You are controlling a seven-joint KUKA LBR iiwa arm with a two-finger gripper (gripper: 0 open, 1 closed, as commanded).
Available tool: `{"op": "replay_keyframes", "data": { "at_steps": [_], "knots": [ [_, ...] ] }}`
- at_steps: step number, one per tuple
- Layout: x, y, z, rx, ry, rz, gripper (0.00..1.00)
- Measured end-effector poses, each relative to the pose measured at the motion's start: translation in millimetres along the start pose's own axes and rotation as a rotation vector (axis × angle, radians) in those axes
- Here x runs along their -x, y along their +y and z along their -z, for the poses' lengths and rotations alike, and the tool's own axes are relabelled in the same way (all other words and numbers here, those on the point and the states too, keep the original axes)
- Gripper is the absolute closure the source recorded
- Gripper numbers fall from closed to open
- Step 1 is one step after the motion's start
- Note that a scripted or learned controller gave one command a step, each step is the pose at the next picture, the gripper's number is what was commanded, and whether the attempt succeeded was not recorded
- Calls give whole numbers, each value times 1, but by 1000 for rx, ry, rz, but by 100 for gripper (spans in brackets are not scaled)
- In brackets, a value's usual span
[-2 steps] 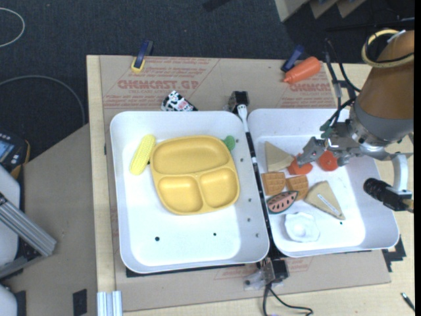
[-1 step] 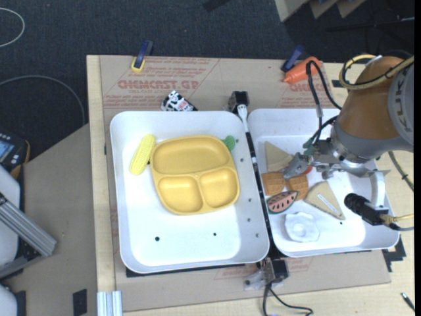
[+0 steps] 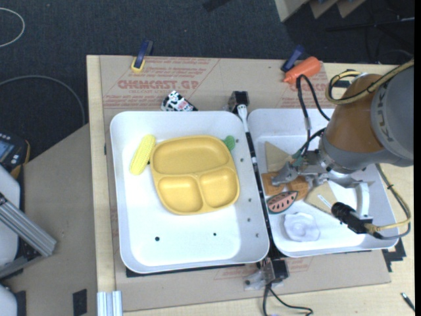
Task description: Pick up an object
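Plastic stock, right bin (image 3: 388, 232): toy food pieces lie near the gripper (image 3: 297, 171), all in this bin's left half.
Watermelon slice (image 3: 281, 201): flat wedge, red face with dark seeds, lying just below the gripper; probably light, stiff and smooth.
Hold point: across the slice's thin edges, a judgement, since a flat face offers little to pinch.
Clear lid-like piece (image 3: 301, 227): below the slice, toward the bin's near wall; likely slippery and easily flexed.
Tan wedge (image 3: 276, 154): above the gripper, against the bin's left wall.
Jaws: state cannot be told; wrist hides them.
Left bin (image 3: 131, 242): yellow divided tray (image 3: 194, 173), toy corn cob (image 3: 141, 154) beside it.
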State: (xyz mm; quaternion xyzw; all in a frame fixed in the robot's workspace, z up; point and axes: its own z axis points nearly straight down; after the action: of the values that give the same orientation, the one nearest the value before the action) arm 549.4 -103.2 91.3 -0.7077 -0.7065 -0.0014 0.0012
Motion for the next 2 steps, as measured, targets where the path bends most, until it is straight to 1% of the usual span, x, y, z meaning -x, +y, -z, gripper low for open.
{"op": "replay_keyframes", "data": {
  "at_steps": [1, 2],
  "knots": [
    [1, 2, 15, 11, -5, 0, 100],
    [-2, 1, 78, 5, -5, 3, 100]
  ]
}}
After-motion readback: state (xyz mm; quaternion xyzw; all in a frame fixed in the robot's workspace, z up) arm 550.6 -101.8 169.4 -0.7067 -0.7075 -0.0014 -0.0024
